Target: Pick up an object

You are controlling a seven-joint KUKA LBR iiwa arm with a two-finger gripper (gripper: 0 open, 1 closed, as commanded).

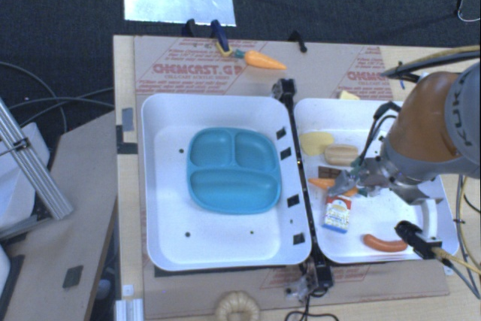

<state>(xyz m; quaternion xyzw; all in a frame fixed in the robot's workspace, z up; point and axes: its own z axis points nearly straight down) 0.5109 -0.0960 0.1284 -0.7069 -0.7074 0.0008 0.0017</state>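
Carton (338, 214), the small white-and-blue box in the right bin (443, 229), looks the likeliest target, since the pincer (347, 185) hangs just above its top edge. Whether the pincer is released or clenched cannot be told; its tip is a blur of grey metal against the bin's clutter, and nothing is clearly seen between its tips. By this reading the step in hand is the approach, with the lift not yet made. The next move would call for a straight descent onto the carton without nudging the small carrot (322, 183) that lies just beside the tip, then a firm closing and a clean rise. Around the pincer, the right bin carries one carton, one small carrot, one tan roll (341, 155), one pale yellow piece (316, 141) and one sausage (384, 243) near the front wall. The left bin (165, 162) bears one blue plate (231, 170) with three compartments. Behind the bins, one larger carrot (260, 60) rests on the tabletop (188, 64), well apart from the rest.
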